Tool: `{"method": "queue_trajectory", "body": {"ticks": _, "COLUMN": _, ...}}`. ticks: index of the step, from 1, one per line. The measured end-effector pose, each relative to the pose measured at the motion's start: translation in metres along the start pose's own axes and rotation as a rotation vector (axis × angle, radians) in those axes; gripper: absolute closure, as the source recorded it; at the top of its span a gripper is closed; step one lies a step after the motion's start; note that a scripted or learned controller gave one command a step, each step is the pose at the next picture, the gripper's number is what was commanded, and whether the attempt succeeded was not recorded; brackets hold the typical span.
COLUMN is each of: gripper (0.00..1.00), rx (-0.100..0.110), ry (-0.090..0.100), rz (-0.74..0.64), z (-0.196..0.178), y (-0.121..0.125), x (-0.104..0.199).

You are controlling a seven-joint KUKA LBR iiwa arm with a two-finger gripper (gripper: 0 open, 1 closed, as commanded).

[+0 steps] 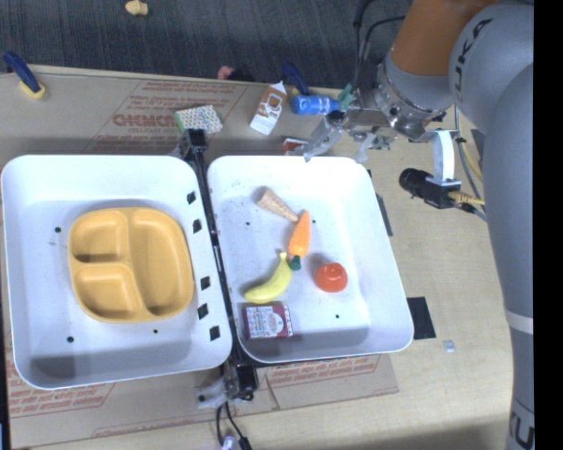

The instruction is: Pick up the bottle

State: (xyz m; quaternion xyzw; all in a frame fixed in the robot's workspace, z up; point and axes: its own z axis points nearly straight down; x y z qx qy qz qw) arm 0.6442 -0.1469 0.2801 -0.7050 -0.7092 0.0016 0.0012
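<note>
The bottle point(311, 105) is small and blue and lies on its side on the cardboard, just behind the right bin's far rim. My gripper point(342, 144) hangs over that rim, a little to the right of the bottle and nearer the camera. Its two fingers are spread apart, and one fingertip point(320, 143) points down and to the left. Nothing sits between them, and the gripper does not touch the bottle.
The right bin point(380, 251) holds a cone point(276, 204), a carrot point(300, 235), a banana point(270, 284), a red fruit point(331, 277) and a red box point(267, 322). A yellow divided plate point(131, 262) lies in the left bin point(28, 195). A small carton point(269, 109) and a green packet point(199, 118) lie near the bottle.
</note>
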Motion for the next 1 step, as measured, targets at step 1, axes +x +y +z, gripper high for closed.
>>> {"method": "queue_trajectory", "body": {"ticks": 1, "gripper": 1.00, "rx": 0.002, "ry": 0.000, "rz": -0.005, "z": -0.0104, "y": 0.0004, "x": 0.0008}}
